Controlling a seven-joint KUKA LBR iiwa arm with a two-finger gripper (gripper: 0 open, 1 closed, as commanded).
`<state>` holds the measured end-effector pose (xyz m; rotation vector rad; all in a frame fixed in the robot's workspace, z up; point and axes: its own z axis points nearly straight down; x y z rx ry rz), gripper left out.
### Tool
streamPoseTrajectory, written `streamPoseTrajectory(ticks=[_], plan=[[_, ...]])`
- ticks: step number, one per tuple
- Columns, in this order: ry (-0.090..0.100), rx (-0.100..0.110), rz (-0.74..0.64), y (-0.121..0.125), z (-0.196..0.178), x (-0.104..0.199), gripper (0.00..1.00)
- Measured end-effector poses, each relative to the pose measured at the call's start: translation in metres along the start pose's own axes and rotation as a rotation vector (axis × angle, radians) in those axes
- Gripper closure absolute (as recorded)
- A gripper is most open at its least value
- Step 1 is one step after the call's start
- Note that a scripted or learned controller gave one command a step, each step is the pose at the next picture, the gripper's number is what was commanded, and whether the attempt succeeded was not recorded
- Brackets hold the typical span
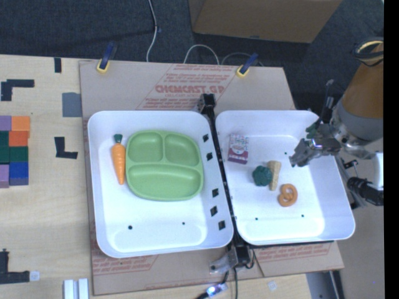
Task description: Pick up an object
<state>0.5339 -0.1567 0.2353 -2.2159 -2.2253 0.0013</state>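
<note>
Nearest you, the pretzel (287,195) looks light, rigid and brittle; pinch its outer edges. Your gripper (301,152) hovers above-right of the pretzel, slightly parted, empty.

a single fixed camera looked down on the bench from above at a slant, facing its far edge, where dark blue carpet (75,17) and a brown cardboard box (268,8) showed. it stood far enough back to take in both shallow white plastic bins: the left bin (100,185) lay near the middle of the frame, the right bin (324,198) toward the right. the grey arm with its orange band (365,95) entered from the right edge.
</note>
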Motion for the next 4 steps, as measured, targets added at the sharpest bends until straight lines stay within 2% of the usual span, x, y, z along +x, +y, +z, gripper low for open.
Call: streamPoseTrajectory(ticks=[1,2,4], plan=[[-0.001,-0.001,0.001,0.007,0.002,0.042,1.00],[0.001,0.001,-0.002,0.004,0.008,0.096,1.00],[0.001,-0.001,-0.003,0.023,-0.006,0.208,1.00]])
